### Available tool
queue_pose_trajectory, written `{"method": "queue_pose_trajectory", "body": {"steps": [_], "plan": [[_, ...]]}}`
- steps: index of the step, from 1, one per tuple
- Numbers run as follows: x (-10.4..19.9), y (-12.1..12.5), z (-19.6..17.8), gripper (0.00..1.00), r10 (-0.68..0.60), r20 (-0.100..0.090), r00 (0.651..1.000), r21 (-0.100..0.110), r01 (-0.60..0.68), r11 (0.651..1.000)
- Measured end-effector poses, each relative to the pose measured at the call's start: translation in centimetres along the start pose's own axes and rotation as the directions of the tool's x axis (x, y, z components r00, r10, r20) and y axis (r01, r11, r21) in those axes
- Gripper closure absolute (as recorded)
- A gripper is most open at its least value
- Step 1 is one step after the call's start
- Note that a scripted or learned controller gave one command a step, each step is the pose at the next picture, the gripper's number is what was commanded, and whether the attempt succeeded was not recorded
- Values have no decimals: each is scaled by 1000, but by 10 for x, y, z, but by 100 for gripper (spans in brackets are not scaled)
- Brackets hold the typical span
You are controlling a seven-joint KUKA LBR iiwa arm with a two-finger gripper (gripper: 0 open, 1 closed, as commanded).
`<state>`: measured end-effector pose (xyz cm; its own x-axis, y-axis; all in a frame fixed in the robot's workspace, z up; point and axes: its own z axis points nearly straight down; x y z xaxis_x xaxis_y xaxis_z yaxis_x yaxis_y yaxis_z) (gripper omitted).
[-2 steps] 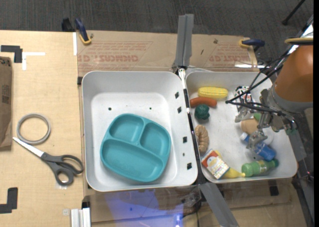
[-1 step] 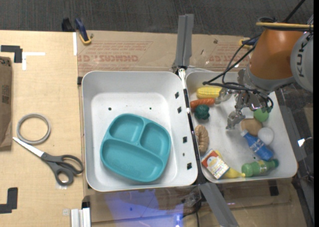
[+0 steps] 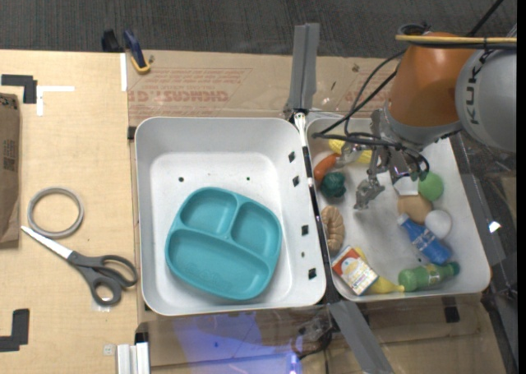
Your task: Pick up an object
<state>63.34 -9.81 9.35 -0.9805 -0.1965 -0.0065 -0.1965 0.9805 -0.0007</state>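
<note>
My gripper (image 3: 383, 186) hangs over the back middle of the right bin (image 3: 475, 259), open, with nothing between its fingers. One finger (image 3: 366, 193) points down at bare bin floor, right of a dark green ball (image 3: 334, 185). An orange-red piece (image 3: 325, 164) and a yellow item (image 3: 339, 148) lie behind that ball. To the right of the gripper are a light green ball (image 3: 431, 187), a tan egg (image 3: 415, 207), a white egg (image 3: 438, 222) and a blue bottle (image 3: 426, 242).
A green bottle (image 3: 427, 274), a red and yellow packet (image 3: 356, 270) and a brown pastry (image 3: 333, 227) lie along the right bin's front and left. The left bin (image 3: 156, 150) holds a teal divided plate (image 3: 223, 242). Scissors (image 3: 86, 264) and a tape roll (image 3: 55, 211) lie on the bench.
</note>
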Motion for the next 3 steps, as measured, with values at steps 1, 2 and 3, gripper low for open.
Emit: {"method": "queue_pose_trajectory", "body": {"steps": [1,2,3], "plan": [[17,9,1,0,86,-3,996,-1,-86,996],[136,5,-1,0,96,0,995,2,-96,995],[68,20,0,0,100,-2,995,0,-100,995]]}}
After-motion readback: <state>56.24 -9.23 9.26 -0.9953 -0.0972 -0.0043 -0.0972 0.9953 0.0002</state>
